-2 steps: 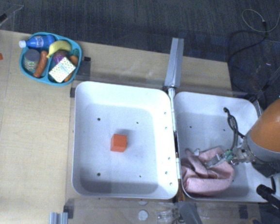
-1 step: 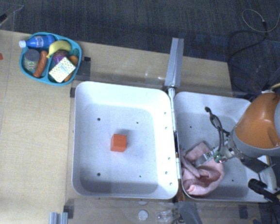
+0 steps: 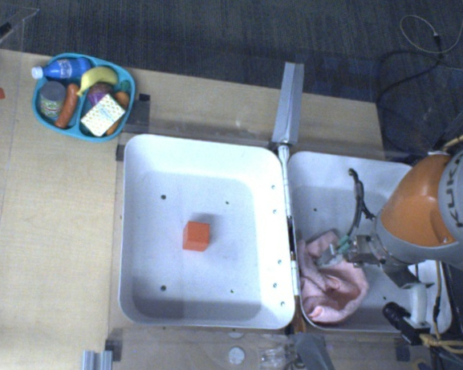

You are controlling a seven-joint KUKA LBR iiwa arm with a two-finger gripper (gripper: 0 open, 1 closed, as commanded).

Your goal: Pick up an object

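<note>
A crumpled pink cloth (image 3: 331,284) lies in the near left corner of the right bin (image 3: 328,181). My gripper (image 3: 347,248) hangs right at the cloth's upper edge, low in that bin, with the orange and grey arm (image 3: 423,209) reaching in from the right. A small orange cube (image 3: 197,236) sits alone near the middle of the left bin (image 3: 161,162).
A blue tray (image 3: 82,97) of toy food and a bottle stands on the bench at the far left back. A grey metal post (image 3: 288,105) rises behind the wall between the bins. A dark cable (image 3: 358,195) runs along the arm over the right bin.
</note>
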